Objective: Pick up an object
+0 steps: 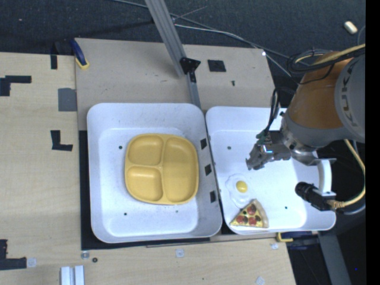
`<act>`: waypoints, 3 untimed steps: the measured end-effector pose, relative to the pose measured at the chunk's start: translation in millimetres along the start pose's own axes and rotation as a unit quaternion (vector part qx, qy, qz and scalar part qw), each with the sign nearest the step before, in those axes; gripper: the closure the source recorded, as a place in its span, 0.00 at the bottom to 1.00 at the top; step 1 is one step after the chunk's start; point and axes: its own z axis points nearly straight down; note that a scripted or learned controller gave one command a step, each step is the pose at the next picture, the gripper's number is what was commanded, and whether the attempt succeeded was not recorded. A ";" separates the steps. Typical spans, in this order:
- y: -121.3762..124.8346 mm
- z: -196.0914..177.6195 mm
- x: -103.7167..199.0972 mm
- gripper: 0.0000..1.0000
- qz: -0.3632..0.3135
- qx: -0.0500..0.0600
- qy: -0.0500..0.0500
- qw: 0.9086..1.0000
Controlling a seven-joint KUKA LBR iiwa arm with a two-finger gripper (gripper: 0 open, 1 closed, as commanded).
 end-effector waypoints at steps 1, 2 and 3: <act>7.4 9.0 49.9 1.00 0.000 0.001 0.000 1.000; 14.5 15.0 98.1 1.00 0.000 0.000 0.000 1.000; 29.0 17.1 147.0 1.00 -0.001 0.000 0.000 1.000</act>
